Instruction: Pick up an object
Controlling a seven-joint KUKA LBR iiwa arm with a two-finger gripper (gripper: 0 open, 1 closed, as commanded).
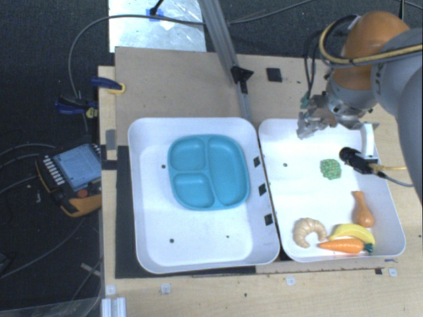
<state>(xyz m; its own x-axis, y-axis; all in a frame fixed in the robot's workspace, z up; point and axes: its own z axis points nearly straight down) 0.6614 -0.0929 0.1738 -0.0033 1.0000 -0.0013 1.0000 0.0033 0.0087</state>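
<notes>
The right bin (285, 197) holds a green broccoli floret (330, 169) near its middle. Along its near edge lie a tan croissant (309, 231), a yellow banana (353, 231) and an orange carrot (342, 246). A brown-orange gourd-shaped piece (361, 209) stands by the right wall. My gripper (309, 128) hangs over the far left part of this bin, well up and left of the broccoli. It touches none of the objects.
A blue divided plate (208, 172) lies in the left bin (149, 230). A grey pole (221, 38) slants down to the far rim between the bins. Cables and a black fitting (353, 157) trail off the arm over the right bin's far side.
</notes>
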